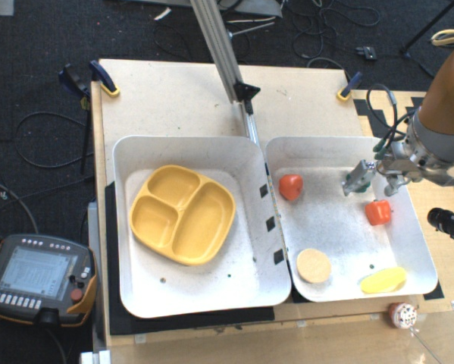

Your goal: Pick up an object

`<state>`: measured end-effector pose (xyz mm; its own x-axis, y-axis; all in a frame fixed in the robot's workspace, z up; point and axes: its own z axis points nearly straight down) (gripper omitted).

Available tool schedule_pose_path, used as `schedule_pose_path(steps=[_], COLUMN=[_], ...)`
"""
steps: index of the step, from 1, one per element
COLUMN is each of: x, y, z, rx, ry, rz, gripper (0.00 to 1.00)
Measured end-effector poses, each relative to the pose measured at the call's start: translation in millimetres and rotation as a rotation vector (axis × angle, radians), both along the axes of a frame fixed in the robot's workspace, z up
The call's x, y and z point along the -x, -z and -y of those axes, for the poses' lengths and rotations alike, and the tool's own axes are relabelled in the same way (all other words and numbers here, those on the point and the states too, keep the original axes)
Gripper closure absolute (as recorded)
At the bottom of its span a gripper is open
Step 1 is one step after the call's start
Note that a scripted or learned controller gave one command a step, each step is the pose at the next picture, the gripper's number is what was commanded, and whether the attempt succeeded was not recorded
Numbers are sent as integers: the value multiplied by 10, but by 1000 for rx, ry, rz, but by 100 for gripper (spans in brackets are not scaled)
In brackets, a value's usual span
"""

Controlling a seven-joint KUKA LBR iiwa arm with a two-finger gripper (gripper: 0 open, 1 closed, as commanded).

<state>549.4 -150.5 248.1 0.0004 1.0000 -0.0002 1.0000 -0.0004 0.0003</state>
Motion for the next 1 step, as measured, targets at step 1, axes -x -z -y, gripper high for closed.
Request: schedule_pose_path(steps=[1], x=[-7], y=[-101], z=[-1], rx=[1], ry=[-2], rz=[2], gripper=[100])
